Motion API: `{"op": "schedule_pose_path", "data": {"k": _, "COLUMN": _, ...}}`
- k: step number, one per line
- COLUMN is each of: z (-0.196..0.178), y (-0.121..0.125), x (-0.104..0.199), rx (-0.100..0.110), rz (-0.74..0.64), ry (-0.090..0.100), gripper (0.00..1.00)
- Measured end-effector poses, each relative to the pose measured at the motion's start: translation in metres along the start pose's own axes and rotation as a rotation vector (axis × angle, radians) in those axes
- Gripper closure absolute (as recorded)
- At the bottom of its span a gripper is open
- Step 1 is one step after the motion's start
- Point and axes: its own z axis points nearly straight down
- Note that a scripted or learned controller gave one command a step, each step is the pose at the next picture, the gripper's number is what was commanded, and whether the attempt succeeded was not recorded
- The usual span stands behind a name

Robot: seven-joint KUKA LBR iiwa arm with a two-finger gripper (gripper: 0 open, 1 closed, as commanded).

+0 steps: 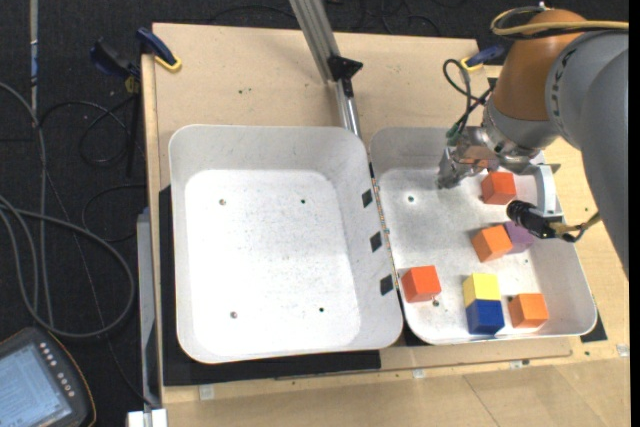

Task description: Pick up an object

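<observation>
one orange cube [498,187] sits just right of the tool [455,167]; its grip state unclear.

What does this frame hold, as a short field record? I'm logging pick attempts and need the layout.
arm: grey, orange band, reaching in from the right
gripper: low over the right bin's upper part, beside an orange block
right bin: four orange blocks, one yellow block, one blue block, one purple block
yellow and blue: touching
left bin: beside the right bin
held object: none visible
</observation>
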Motion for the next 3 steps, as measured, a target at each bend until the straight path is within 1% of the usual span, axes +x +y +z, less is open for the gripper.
{"op": "schedule_pose_path", "data": {"k": 1, "z": -0.044, "y": 0.004, "x": 0.000, "rx": -0.003, "rz": 0.000, "ry": 0.000, "gripper": 1.00}}
{"op": "schedule_pose_path", "data": {"k": 2, "z": -0.088, "y": 0.003, "x": 0.003, "rx": -0.004, "rz": 0.000, "ry": 0.000, "gripper": 1.00}}
{"op": "schedule_pose_path", "data": {"k": 3, "z": -0.142, "y": 0.005, "x": 0.003, "rx": -0.006, "rz": -0.001, "ry": -0.001, "gripper": 1.00}}
